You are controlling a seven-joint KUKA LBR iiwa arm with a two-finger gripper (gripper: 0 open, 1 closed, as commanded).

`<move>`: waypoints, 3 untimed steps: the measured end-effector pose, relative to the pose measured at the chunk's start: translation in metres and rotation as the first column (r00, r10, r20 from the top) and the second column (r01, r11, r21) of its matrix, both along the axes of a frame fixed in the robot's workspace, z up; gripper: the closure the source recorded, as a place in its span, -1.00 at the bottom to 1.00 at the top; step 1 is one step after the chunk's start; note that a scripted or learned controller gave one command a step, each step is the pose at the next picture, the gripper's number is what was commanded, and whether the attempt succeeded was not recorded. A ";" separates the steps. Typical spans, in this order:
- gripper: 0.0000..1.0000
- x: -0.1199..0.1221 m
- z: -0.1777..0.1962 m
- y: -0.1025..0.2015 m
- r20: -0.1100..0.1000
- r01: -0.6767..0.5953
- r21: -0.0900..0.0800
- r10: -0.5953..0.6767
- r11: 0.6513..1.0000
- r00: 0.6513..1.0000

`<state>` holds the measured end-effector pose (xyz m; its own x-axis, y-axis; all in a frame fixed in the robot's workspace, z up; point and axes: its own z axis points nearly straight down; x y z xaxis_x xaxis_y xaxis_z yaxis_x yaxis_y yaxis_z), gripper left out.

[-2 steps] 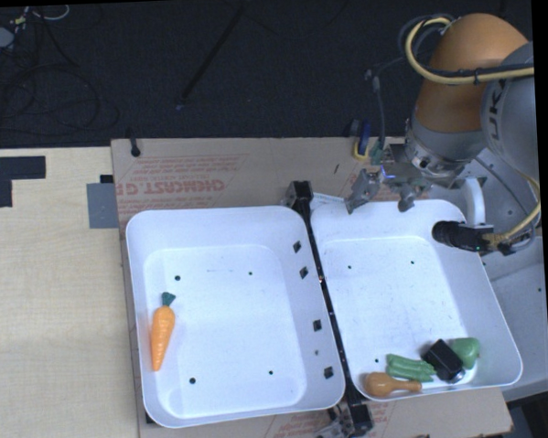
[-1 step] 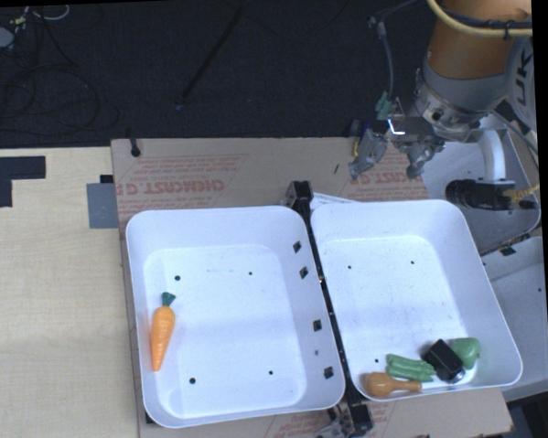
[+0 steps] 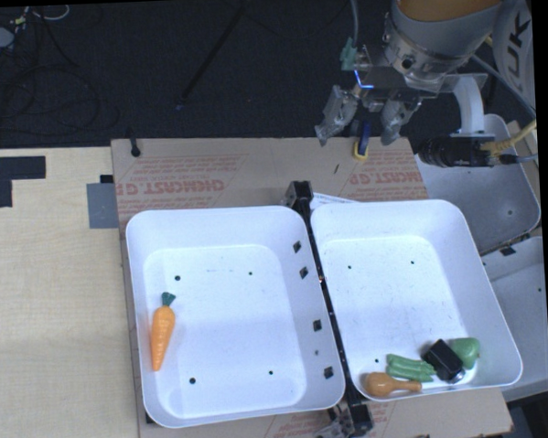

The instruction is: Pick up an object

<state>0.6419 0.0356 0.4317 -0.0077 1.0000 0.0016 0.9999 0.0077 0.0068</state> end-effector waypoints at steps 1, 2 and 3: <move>-1.00 0.001 0.027 0.160 -0.006 -0.008 0.003 0.008 1.000 1.000; 1.00 0.001 0.035 0.152 -0.014 0.000 -0.005 0.000 1.000 1.000; 1.00 0.002 0.110 0.199 -0.003 0.003 0.000 -0.003 1.000 1.000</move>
